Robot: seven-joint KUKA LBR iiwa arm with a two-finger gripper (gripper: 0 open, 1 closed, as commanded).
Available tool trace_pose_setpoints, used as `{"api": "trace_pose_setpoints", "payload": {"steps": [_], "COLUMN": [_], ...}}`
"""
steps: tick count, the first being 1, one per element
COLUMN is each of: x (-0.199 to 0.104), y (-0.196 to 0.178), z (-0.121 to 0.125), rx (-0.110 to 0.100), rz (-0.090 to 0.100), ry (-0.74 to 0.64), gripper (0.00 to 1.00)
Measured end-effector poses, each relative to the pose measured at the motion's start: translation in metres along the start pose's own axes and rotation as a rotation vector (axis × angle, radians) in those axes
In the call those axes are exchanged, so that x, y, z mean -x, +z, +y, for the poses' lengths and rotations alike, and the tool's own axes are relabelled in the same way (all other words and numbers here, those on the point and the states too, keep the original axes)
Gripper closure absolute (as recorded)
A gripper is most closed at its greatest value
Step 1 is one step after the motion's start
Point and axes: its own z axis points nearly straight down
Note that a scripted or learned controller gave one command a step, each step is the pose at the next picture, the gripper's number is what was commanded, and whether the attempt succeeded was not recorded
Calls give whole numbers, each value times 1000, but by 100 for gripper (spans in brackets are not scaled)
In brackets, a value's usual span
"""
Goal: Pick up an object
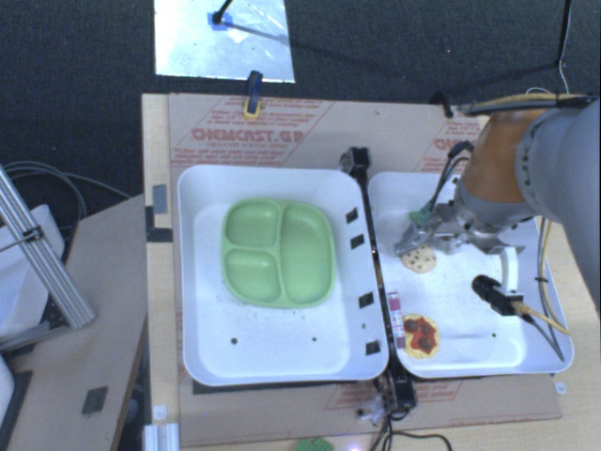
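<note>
My pincer [416,241] is down in the right bin [470,360], near the bin's left wall and toward its far half, with its tip just above a toy cookie [419,260]; whether it is open or closed I cannot tell from this slant. The cookie lies flat on the bin floor, touching or nearly touching my tip, not visibly between anything. I judge it light, stiff and thin, so it leaves little edge to catch; I would take it across its rim, pressing down close to the floor. Nearer the bin's front left corner lies a small toy pizza [420,336], also flat, well apart from the cookie. In the left bin [202,346] a green divided plate [279,252] sits about the middle, broad and smooth, a poor thing to pinch.
</note>
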Motion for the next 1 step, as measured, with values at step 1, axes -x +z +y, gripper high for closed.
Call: {"api": "trace_pose_setpoints", "payload": {"steps": [1], "x": [2], "y": [-17], "z": [4], "rx": [12], "rz": [-3], "ry": [0], "gripper": [100]}}
